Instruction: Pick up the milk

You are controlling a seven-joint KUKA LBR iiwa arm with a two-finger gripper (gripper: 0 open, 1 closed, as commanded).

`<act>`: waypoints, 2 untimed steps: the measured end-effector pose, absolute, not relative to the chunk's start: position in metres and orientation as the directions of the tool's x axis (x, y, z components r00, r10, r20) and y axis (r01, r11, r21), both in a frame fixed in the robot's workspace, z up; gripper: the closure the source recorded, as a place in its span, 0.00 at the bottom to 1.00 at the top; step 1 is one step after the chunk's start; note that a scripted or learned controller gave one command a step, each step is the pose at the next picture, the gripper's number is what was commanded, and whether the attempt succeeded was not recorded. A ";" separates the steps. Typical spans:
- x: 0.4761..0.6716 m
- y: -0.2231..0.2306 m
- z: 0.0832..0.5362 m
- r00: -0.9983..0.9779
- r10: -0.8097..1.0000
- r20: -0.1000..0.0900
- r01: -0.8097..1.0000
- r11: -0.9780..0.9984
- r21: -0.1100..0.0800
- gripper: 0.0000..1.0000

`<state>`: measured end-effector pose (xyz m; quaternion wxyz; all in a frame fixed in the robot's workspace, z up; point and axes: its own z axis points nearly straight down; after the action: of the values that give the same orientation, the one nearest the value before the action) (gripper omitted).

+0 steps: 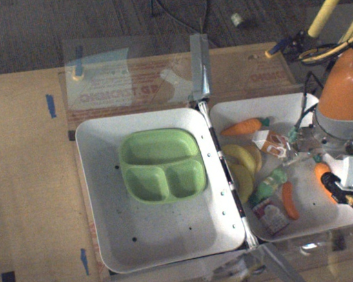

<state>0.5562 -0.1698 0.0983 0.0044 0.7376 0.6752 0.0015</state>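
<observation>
Even overhead light, soft focus throughout, mild glare on white bins [113, 244], faint shadows

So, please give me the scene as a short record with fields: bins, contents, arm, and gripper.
left bin: holds a green divided plate
right bin: milk carton, two carrots, bananas, green bottle, red-labelled packet
arm: over the right bin's right side
gripper: just right of the milk carton, not seen holding it

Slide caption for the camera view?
Tool hovers by the milk carton in the right bin; green tray sits in the left bin.
</observation>
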 end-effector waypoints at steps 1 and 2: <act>0.626 -0.118 0.089 0.397 0.918 -0.002 0.918 -0.397 0.005 1.00; 0.640 -0.123 0.183 0.557 0.831 -0.001 0.831 -0.557 0.000 1.00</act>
<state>0.6402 -0.1230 0.1829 0.0002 0.8823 0.4708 -0.0005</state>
